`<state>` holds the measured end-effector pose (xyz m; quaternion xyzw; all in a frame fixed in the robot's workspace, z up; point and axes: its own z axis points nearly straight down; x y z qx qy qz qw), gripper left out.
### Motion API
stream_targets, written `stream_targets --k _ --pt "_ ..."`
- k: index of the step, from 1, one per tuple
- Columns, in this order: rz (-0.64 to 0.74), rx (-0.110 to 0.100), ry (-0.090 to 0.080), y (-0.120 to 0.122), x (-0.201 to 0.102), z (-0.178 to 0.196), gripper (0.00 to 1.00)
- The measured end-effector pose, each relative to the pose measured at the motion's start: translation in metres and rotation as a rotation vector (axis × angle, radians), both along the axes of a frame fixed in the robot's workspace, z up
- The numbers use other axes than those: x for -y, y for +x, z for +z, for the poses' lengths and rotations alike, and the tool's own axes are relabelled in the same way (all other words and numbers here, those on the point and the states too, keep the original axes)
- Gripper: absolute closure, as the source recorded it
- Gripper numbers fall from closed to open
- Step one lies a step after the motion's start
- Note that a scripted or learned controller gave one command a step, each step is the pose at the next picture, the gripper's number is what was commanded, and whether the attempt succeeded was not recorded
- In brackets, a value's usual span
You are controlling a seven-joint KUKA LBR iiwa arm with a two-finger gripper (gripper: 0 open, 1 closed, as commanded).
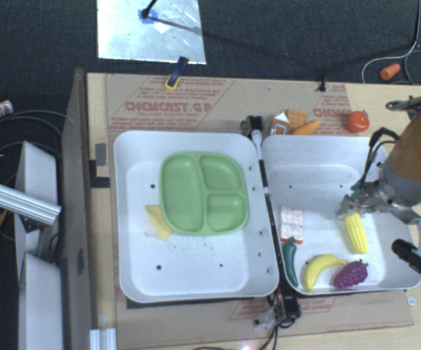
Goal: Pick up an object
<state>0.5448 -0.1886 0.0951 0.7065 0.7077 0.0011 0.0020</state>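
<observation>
Red "CHEMCAST GP" lettering (168,107) runs behind the white bins (196,286), while the pincer (352,208), grip state unclear, touches the corn cob (356,233).

Green divided plate (203,194) in white left bin (134,268), pale yellow piece (157,222) beside it, yellow corn (355,232), yellow banana (320,268), purple grapes (351,273) in white rt bin (305,166), orange-banded grey arm (414,159)

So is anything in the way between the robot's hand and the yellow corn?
Nothing visible is. The hand is just above the top end of the corn in the right bin. The banana and the grapes lie below the corn, off to the side away from the hand.
</observation>
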Motion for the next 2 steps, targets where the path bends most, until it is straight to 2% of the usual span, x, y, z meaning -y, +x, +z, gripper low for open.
stream_targets --k 1,2 --pt "0.008 -0.002 0.005 -0.042 -0.078 0.061 1.00" --pt "0.011 0.000 0.004 -0.031 -0.157 0.091 1.00"
